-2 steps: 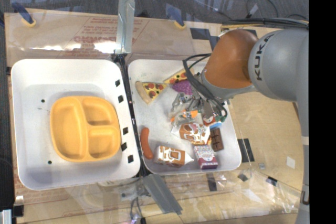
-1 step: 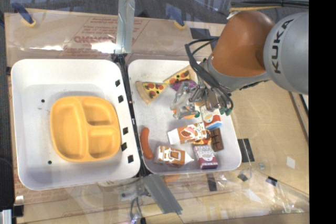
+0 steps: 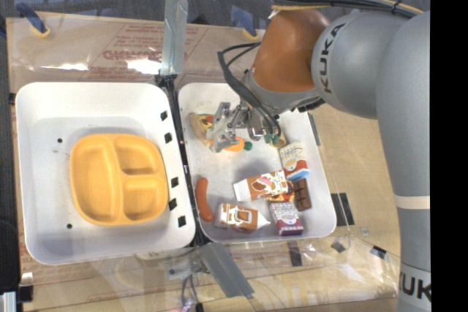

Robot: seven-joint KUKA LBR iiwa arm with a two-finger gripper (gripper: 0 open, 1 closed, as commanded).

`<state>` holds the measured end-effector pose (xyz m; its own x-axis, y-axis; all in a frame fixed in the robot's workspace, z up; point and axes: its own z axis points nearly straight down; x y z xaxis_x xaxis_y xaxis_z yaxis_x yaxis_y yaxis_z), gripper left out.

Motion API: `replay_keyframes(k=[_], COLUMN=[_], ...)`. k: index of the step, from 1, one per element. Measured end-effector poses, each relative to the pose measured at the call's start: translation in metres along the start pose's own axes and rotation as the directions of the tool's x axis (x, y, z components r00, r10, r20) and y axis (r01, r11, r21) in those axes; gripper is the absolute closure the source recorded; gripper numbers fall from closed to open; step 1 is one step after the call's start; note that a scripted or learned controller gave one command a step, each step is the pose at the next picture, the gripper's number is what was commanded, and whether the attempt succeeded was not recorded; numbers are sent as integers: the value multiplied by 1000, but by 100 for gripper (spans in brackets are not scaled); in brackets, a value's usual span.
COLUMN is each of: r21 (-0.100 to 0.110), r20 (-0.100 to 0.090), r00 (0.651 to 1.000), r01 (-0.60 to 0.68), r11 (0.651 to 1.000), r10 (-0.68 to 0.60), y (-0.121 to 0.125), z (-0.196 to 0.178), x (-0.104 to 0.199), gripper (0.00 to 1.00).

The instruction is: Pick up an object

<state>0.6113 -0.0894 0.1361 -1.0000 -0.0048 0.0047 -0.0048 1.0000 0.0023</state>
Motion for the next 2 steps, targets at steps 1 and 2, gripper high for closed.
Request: replay_keyframes(k=[1, 2], r21=[-2, 10], r20=[9, 12], r00=[941, 878], r01=[337, 478], r11=[941, 878], r10=[-337, -478], y=[-103, -62], z=[-26, -109], x=[-43, -47], gripper=[100, 100])
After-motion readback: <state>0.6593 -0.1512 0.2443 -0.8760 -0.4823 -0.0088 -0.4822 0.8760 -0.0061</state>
